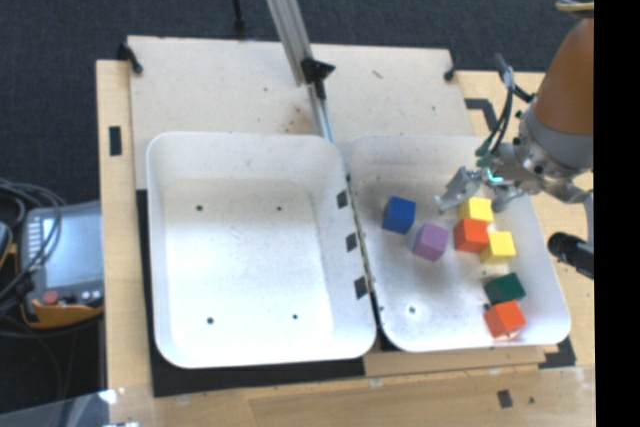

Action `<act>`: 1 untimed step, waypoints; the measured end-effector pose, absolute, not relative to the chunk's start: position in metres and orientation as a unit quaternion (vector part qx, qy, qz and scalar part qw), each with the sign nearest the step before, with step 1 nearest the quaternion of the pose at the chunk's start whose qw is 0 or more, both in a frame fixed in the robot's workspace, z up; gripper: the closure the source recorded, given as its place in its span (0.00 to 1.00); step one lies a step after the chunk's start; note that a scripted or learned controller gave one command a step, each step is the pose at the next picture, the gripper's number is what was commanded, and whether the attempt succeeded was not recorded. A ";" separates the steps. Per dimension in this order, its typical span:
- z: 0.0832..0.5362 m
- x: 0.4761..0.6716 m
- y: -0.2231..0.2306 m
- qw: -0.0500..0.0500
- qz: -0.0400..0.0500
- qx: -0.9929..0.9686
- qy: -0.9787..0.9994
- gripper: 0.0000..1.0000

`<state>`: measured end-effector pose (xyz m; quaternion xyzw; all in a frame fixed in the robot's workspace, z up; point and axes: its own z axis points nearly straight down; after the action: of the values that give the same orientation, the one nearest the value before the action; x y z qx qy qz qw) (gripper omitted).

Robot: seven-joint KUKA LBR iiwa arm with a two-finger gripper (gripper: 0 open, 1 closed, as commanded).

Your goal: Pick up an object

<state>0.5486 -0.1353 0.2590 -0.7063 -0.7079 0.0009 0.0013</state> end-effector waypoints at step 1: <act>0.261 0.549 -0.135 -0.001 0.000 -0.707 -0.707 0.00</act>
<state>0.5493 -0.1354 0.2610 -0.7068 -0.7074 -0.0004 -0.0006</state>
